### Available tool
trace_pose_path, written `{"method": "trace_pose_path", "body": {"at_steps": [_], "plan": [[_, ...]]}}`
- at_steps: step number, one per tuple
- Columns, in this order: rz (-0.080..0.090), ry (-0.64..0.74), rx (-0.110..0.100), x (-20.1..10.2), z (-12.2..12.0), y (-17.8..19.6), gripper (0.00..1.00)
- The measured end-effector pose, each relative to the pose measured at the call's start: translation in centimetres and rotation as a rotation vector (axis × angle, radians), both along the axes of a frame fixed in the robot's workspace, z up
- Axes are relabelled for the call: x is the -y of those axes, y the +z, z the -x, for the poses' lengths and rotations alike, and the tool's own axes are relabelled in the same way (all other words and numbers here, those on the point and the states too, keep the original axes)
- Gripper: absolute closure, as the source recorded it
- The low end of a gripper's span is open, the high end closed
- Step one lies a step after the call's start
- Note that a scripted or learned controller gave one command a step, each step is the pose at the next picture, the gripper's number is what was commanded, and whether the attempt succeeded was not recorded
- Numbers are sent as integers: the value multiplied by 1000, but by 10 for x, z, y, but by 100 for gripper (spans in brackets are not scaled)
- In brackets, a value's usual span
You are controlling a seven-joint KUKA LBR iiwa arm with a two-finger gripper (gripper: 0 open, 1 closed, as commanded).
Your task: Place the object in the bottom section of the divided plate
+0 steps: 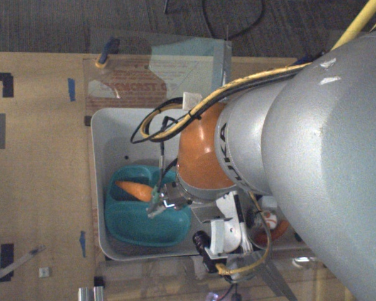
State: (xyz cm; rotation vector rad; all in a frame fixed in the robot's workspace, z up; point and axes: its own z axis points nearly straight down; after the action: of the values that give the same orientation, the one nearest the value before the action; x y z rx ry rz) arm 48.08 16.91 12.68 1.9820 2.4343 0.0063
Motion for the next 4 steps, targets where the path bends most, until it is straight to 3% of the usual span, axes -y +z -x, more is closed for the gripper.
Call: {"method": "trace_pose_path", "body": {"at_steps": [1,2,3,4], "plan": [[-11,215,7,13,-103,-30,0],[2,327,-6,19,-31,20,0],[-1,440,14,5,-67,-31,0],[-2,435,32,6,-73,-16,100]]}}
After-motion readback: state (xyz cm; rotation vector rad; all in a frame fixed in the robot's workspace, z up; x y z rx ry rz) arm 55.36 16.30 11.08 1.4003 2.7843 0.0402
